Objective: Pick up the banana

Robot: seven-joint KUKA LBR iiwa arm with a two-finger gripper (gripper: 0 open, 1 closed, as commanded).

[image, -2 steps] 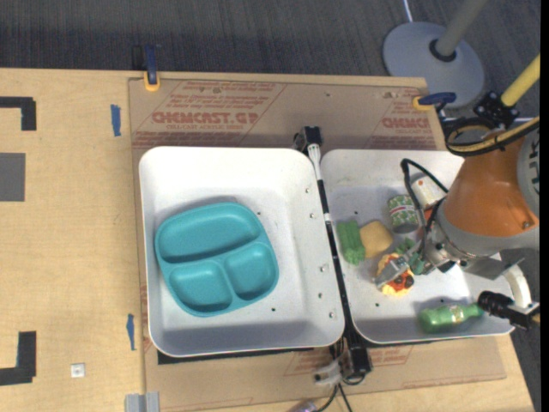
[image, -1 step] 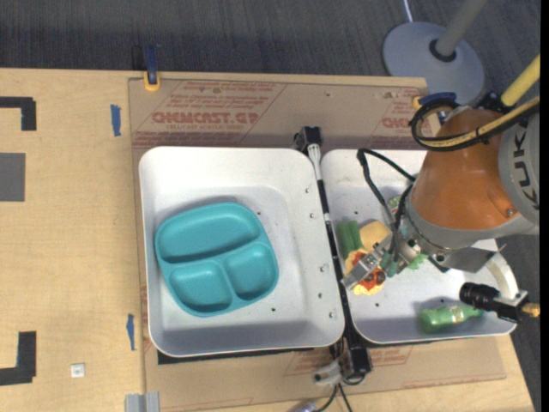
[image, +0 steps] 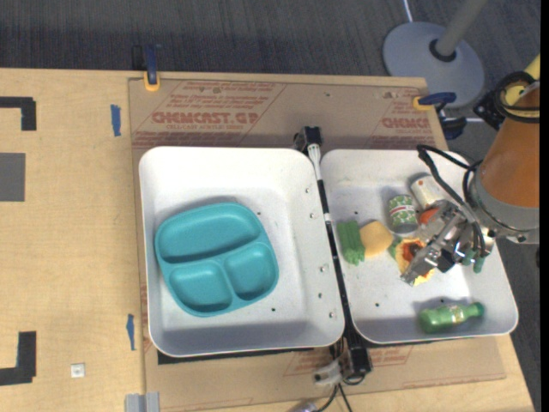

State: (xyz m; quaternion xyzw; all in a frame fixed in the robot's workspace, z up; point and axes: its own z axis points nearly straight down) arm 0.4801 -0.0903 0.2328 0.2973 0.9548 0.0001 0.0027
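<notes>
A short yellow piece that looks like the banana (image: 374, 239) lies in the right bin (image: 377, 303), left of centre, beside a green item (image: 350, 240). My gripper (image: 422, 267) hangs low over the middle of this bin, to the right of the banana and apart from it. It sits just above a small orange item (image: 407, 249). Nothing can be seen held in it.
A striped can (image: 401, 212) and a white and orange item (image: 423, 190) lie behind the gripper. A green bottle (image: 450, 316) rests near the right bin's front edge. The left bin (image: 171, 174) holds a teal divided tray (image: 216, 257). A black clamp (image: 309, 137) sits between the bins at the back.
</notes>
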